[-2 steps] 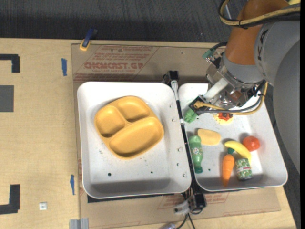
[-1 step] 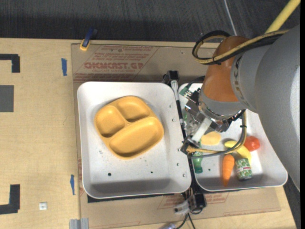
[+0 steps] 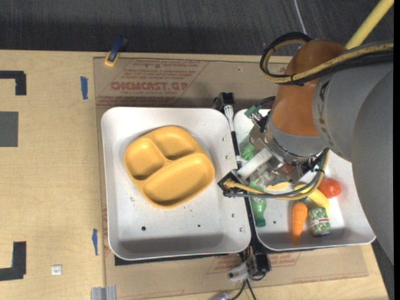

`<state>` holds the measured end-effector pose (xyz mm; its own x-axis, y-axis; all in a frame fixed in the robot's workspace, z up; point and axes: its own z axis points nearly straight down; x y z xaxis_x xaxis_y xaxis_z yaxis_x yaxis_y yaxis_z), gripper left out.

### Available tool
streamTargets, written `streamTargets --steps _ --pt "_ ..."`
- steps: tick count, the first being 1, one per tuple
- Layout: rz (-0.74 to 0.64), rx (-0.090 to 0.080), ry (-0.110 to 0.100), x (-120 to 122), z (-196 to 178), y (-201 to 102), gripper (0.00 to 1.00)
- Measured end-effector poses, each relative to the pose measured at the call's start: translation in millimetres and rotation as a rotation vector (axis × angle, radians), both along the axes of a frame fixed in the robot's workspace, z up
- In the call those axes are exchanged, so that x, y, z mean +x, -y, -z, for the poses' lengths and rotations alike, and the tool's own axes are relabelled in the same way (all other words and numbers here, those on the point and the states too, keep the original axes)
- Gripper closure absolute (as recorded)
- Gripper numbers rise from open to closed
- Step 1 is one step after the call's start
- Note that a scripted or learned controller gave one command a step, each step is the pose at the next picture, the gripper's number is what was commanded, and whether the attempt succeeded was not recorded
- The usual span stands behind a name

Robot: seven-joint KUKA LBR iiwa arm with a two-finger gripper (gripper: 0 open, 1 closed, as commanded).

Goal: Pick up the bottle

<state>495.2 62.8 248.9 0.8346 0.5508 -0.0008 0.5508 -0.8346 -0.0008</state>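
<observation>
A green bottle (image 3: pixel 258 211) lies along the left wall of the right bin (image 3: pixel 350 230); its upper part is hidden under the arm. My gripper (image 3: pixel 261 172) hangs low over the left side of that bin, just above and behind the bottle's visible end. The grey wrist with its orange band (image 3: pixel 300 99) covers most of the bin's middle. Nothing can be made out as held.
A yellow sectioned plate (image 3: pixel 169 164) lies in the left bin (image 3: pixel 119 230). The right bin also holds a carrot (image 3: pixel 299 221), a small green can (image 3: pixel 320 221), a red tomato (image 3: pixel 330 187) and a yellow banana-like piece (image 3: pixel 316 196). Cables (image 3: pixel 275 195) loop under the wrist.
</observation>
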Motion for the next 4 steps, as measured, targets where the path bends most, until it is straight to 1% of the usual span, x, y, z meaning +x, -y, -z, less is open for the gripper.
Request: streamTargets --steps 1,2,3,4 --pt "0.182 0.0 0.0 51 65 -22 1.0" --pt "0.084 0.02 0.003 16 157 -43 1.0" --pt "-0.04 -0.001 0.014 -10 160 -82 1.0" --pt "0.074 0.001 -0.001 -16 64 21 1.0"
